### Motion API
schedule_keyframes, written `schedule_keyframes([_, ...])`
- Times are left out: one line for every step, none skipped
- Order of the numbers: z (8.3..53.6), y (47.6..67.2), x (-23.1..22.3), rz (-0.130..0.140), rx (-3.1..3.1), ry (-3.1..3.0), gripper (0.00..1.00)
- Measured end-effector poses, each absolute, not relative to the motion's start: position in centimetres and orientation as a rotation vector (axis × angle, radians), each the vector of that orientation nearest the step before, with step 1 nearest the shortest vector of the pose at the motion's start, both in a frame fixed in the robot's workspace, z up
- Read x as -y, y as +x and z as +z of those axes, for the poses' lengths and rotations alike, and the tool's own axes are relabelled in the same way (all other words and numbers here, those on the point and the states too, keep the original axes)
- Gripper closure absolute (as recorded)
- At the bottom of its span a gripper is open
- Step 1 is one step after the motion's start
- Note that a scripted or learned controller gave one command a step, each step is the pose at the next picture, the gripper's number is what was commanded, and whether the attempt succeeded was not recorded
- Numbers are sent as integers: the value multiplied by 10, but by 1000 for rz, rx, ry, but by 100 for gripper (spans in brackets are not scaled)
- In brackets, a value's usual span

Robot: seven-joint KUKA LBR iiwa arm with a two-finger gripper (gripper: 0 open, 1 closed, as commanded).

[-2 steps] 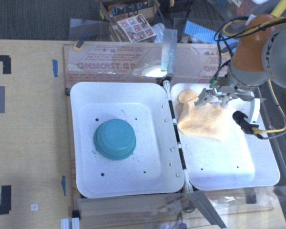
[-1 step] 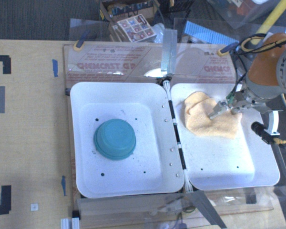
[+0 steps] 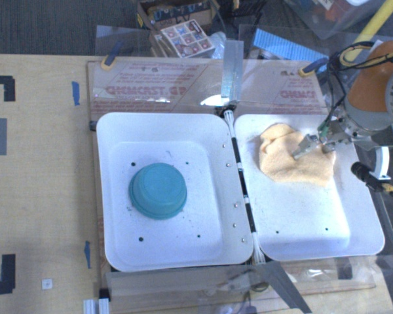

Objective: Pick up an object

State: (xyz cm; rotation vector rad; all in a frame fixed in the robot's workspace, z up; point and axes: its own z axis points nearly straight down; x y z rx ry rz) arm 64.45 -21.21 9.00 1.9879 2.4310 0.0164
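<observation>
Item 1, nearest: left bin (image 3: 111,254), shallow and white, holding one teal bowl (image 3: 158,190) upside down a little left of centre, well apart from every wall. Sitting rim-down it offers no edge to pinch, so it looks the harder pick.

Item 2: right bin (image 3: 301,241), joined to the left along a central seam. Its near half is bare. In its far half lies a tan cloth (image 3: 285,156), crumpled and spread flat toward the arm's side, soft enough to take a pinch anywhere.

Item 3: gripper (image 3: 302,150), entering from the right on the grey arm with the orange band (image 3: 370,87). One grey finger shows, angled down over the cloth's right portion, at or just above its surface. Jaw state: cannot tell; the tip is too small to read, and no fabric shows pinched. Judged purpose: the cloth is the thing being tried for.

Item 4, beyond the bins: clear sheet (image 3: 157,87) lying flat, red lettering reading roughly "CHEMCAST GP", repeated partly at right.

Item 5, farthest: open cardboard box (image 3: 177,8) with a printed card; text illegible.
</observation>
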Motion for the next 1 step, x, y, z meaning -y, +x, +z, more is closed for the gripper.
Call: schedule_keyframes([90, 668, 166, -4, -2596, 1760, 0])
